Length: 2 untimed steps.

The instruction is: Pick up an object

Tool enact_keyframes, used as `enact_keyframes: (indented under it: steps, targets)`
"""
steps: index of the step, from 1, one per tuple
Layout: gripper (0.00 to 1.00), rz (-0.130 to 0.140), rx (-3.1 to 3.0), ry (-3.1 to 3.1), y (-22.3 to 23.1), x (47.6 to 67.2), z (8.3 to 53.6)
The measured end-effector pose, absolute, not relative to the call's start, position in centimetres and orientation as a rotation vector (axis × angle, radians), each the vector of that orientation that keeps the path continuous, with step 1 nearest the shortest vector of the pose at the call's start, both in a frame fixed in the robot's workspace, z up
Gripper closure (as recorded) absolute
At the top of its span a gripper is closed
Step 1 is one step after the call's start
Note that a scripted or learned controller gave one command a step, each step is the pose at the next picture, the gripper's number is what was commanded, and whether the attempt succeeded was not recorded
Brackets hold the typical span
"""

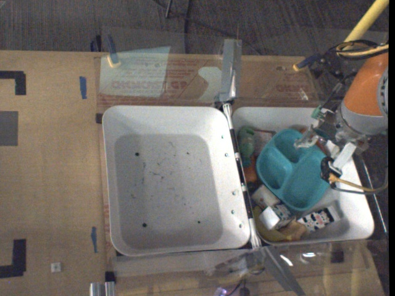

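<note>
teal divided plastic tray [295, 176] lies under the fingers [307, 142]; their grip state unclear.

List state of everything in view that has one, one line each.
Left bin: upright, only specks and small dark holes on its floor.
Right bin: crowded with small items.
Teal divided tray: tilted, resting on the other items in the right bin.
Gripper: over the teal tray's upper right part; grasp can't be confirmed.
Small items: piled loosely under and beside the tray, too jumbled to identify.
</note>
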<state>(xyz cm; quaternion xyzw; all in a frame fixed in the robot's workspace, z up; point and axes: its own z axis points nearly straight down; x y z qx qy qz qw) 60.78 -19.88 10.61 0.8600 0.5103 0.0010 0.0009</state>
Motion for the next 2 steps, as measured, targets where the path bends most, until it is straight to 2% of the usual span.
enact_keyframes:
  steps: [1,2]
  targets:
    - [0.00,-0.018,2.792,1.494,-20.8,63.4,10.7]
    - [0.00,0.001,2.849,1.320,-21.5,66.8,27.1]
